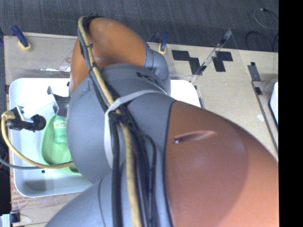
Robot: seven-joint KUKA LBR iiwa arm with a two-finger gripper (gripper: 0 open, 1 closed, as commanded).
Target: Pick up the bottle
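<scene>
1. Hand: just a grey bit poking out from under the arm, down inside the white bin, about mid-bin. Can't tell whether spread or pressed together, too much hidden.
2. Bottle: green, lying inside the white bin, right under the hand on the bin floor. Touching or just close? Can't say. Not visibly pinched, so calling the pick not done yet.
3. Yellow hose with a black fitting: looping over the bin's outer side, probably slack left for reach.
4. Arm: folded right over the bin, presumably to come straight down on the bottle.
5. Worktop: tan, all around the bin; blue clamp past the bin's back corner, likely pinning things down.
</scene>
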